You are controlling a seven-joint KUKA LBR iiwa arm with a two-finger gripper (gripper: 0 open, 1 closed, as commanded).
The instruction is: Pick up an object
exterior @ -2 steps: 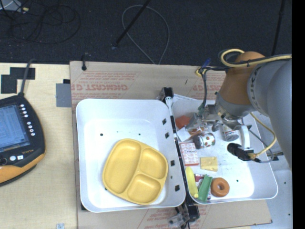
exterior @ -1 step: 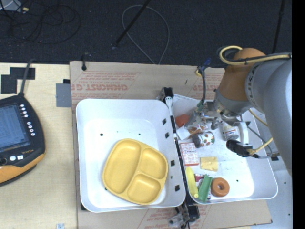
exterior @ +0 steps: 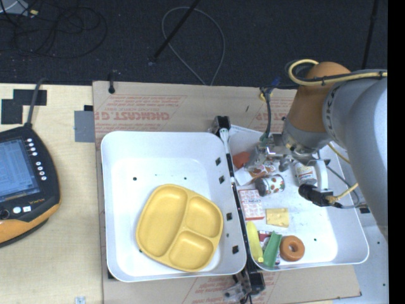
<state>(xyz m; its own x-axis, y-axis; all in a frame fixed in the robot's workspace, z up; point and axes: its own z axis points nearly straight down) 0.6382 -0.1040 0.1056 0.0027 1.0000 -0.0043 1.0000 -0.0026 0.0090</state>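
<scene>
Nearest the camera, at the front of the right bin (exterior: 354, 249): a brown doughnut (exterior: 292, 248), with a green stick (exterior: 271, 248) just beside it on its left and a yellow strip (exterior: 253, 238) beyond that against the divider. Slightly farther in, a pale yellow square (exterior: 278, 217) and a red-and-white card (exterior: 250, 205). In the left bin (exterior: 120, 201): a yellow tray (exterior: 179, 227) with three compartments, lying flat toward the front. Deeper in the right bin, a small spotted cup (exterior: 272, 183) on its side, with a red scrap (exterior: 241, 159) near the divider. Just above the cup, the gripper (exterior: 273, 158), low over the clutter; cannot tell whether clenched or released. Behind it, the grey arm (exterior: 354, 125) with its orange band (exterior: 313, 106). Far left on the bench, a handheld control pad (exterior: 22, 179).
</scene>
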